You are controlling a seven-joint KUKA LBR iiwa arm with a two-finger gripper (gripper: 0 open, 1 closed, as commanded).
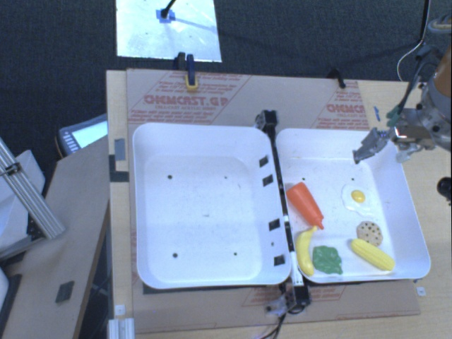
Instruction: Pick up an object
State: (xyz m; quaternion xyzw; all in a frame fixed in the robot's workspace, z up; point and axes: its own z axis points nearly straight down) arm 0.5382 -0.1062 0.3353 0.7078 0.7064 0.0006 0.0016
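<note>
The right bin (409, 210) holds several toy foods. An orange carrot (306, 202) lies near its left wall, with a yellow banana (305, 251) and a green leafy piece (327, 259) below it. A fried egg (357, 197), a round cookie (369, 232) and a yellow corn cob (372, 254) lie further right. My gripper (365, 151) hangs over the bin's upper right part, above and slightly right of the egg, apart from all of the foods. Nothing is seen in its grasp.
The left bin (205, 210) sits beside the right one, split from it by a black-clipped divider (279, 196). A yellow clamp (191, 82) and a foil sheet (167, 20) lie behind the bins. Cables (413, 55) trail near the arm at the right.
</note>
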